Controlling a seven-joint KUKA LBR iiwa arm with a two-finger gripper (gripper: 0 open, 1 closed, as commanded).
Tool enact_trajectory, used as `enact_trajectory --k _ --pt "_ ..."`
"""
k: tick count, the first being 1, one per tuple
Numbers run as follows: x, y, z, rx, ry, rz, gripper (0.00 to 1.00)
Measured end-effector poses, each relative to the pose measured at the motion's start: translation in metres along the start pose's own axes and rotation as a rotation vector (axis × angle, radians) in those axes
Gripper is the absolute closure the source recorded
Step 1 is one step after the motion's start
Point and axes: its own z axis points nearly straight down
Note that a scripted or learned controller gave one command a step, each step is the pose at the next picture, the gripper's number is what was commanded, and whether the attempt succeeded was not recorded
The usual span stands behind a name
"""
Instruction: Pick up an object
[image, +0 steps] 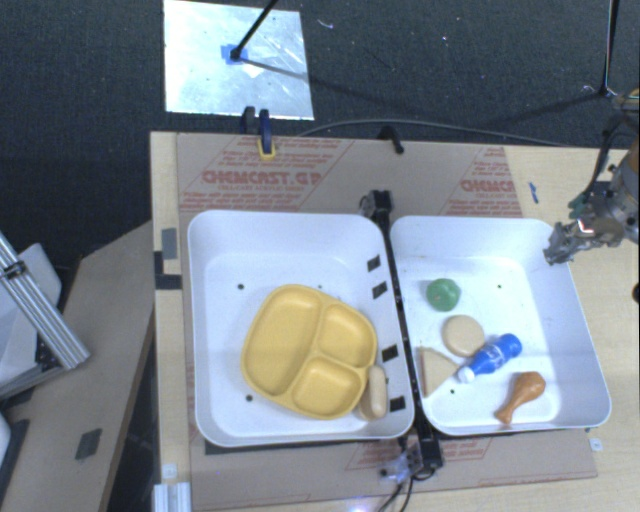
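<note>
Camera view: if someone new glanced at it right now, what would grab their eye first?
Probably the yellow divided tray filling much of the left bin, with a tan bread roll against its near right corner. Next, the cluster in the right bin: a green ball, a blue bottle and a toy chicken drumstick. The gripper hangs over that bin's far right corner.

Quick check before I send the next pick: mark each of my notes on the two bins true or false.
1. The yellow tray lies in the left bin. True.
2. The blue bottle stands upright in the left bin. False: it lies on its side in the right bin.
3. The green ball is in the right bin. True.
4. The gripper holds the drumstick. False: the drumstick lies on the bin floor, far from it.
</note>
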Motion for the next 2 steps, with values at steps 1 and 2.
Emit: enact_trajectory --k 1,2 --pt "0.058 0.009 0.011 0.004 0.003 -0.003 1.00" --pt "0.110 0.021 0.002 0.003 0.004 -0.004 1.00"
